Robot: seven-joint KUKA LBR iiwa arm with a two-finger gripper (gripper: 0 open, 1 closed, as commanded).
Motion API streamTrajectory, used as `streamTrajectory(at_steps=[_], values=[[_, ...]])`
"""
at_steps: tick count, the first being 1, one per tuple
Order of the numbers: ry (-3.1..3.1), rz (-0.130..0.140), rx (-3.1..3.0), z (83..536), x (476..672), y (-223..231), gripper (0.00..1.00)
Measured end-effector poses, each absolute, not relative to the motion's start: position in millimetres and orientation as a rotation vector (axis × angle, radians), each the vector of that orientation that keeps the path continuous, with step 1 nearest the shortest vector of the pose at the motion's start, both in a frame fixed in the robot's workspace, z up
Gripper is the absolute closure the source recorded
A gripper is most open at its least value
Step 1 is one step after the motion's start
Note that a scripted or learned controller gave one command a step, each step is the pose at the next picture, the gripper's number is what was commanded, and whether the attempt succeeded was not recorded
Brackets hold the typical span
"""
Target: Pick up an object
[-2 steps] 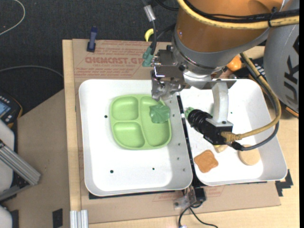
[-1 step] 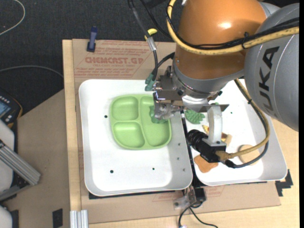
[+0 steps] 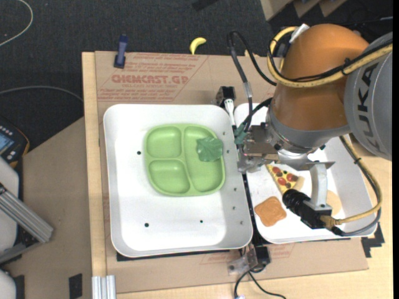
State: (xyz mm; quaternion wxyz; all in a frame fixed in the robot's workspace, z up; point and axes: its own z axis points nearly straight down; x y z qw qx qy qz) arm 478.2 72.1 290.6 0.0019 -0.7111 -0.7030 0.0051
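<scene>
— Where is the arm [image 3: 330,86]?
— It comes in from the right side of the frame, big, grey and orange.
— And the gripper [image 3: 249,149]?
— Under the wrist, near the middle, pointing down.

Robotics lab: KUKA arm [image 3: 324,98], white bins [image 3: 124,185] on plywood bench [image 3: 156,73], loose cables [image 3: 19,11], carpet.

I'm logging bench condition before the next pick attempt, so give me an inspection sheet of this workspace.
Surface: two white bins, left bin, right bin, on a brown board.
Job's things: green divided plate with a green lump on it; pizza slice toy, orange waffle-like piece.
Clutter: blue clip, yellow banana toy.
Claw: hidden under the arm.
Cables: black and yellow lines.
Surroundings: dark carpet.
</scene>
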Motion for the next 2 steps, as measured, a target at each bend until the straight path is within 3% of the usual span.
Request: streamTrajectory(at_steps=[1,2], values=[[-2.234,-0.029,-2.223,447.3,480.6,107.1,1.0],[-2.225,-0.005,-2.222,448.8,480.0,105.8,1.0]])
